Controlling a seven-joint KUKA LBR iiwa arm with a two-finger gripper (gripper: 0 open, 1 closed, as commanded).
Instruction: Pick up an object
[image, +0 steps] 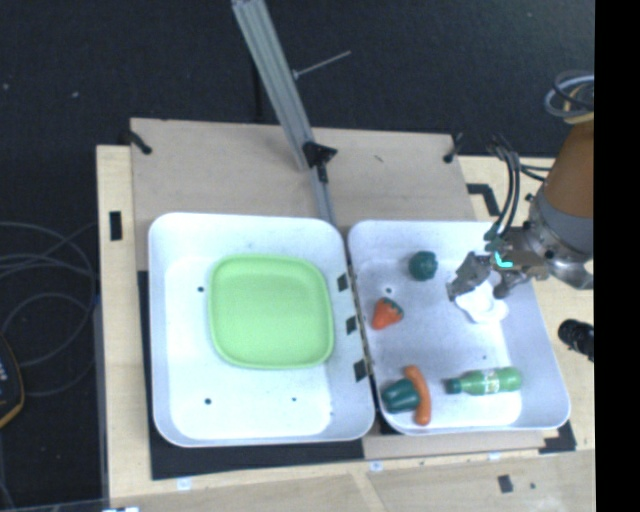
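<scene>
We count 2 bins: left bin (180, 400) w/ 1 green plate (270, 310). Right bin (530, 350) has 1 ball (423, 265), 1 bottle (484, 381), 1 carrot (420, 394). Gripper (481, 287) over a white thing (484, 306); we can't tell its finger state.

Plate (270, 310) in left bin (175, 250)

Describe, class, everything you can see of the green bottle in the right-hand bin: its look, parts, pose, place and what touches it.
The green bottle lies on its side on the floor of the right bin, near that bin's front right corner. It looks like shiny plastic, with a pale band around its middle, probably a label, and a darker green end pointing left. Nothing seems to touch it except the bin floor: the orange carrot-like piece lies apart to its left, and the gripper is above a white object further back.
</scene>
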